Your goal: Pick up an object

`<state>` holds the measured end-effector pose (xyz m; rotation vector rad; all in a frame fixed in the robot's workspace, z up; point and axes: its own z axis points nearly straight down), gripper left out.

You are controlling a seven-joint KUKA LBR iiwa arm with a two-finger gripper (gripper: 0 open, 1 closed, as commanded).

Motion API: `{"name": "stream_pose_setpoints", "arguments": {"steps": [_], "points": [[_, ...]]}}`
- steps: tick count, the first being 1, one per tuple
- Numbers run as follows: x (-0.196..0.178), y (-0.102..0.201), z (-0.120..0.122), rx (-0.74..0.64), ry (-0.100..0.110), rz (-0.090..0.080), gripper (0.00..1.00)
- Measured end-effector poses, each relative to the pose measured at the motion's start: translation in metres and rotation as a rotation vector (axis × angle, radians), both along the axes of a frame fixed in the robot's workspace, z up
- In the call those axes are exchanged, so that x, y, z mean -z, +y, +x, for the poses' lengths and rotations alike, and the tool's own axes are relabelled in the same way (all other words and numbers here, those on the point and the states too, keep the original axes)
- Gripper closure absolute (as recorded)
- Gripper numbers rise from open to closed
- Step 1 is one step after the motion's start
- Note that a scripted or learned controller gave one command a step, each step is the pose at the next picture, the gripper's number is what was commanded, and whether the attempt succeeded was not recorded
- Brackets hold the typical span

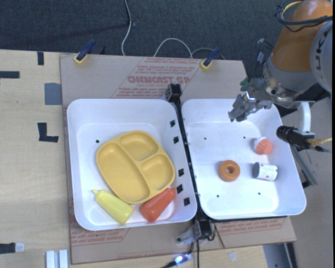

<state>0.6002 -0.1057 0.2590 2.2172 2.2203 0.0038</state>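
Hovering over right bin's far edge, hand (pixel 238 111) grip unclear, donut (pixel 229 170) well apart below.

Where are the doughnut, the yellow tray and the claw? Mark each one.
doughnut (pixel 229 171), camera view, on its brown ring, left of the hole
yellow tray (pixel 135 165), camera view, on the ridge between its compartments
claw (pixel 238 112), camera view, between its fingertips

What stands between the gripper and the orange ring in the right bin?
Nothing visible does. The gripper hangs over the upper part of the right bin, and the bare white floor lies between it and the orange ring. The pink piece and the white cylinder lie off to the ring's right.
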Motion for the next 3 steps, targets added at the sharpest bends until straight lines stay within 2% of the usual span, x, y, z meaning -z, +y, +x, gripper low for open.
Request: {"name": "stream_pose_setpoints", "arguments": {"steps": [2,3], "points": [[0.033,0.107,-0.006,-0.003,0.007,0.001,1.0],[0.035,0.151,-0.004,-0.004,0.006,0.001,1.0]]}}
